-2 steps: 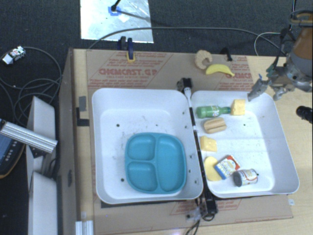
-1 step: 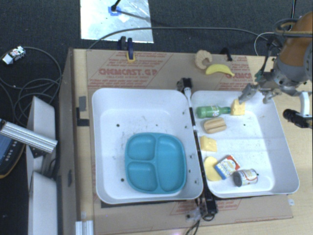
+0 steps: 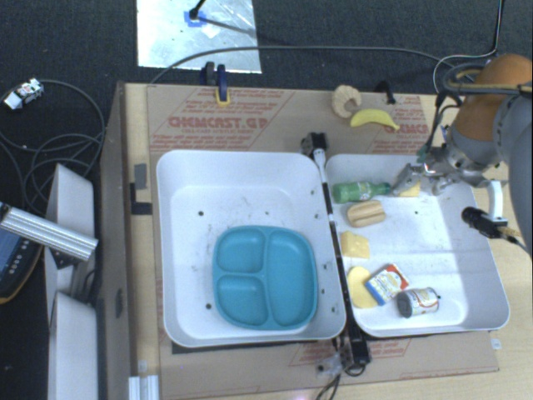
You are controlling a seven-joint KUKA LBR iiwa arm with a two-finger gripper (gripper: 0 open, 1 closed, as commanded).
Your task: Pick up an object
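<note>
Camera view: glossy blue sectioned plate (image 3: 266, 276), smooth white bin (image 3: 191, 182).

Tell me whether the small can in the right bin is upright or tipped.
Tipped: the can lies on its side on the bin floor, dark end facing left.

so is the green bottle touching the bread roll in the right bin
Apart. The camera view shows a thin strip of white bin floor between the green bottle, lying on its side, and the bread roll just below it in the right bin.
</note>
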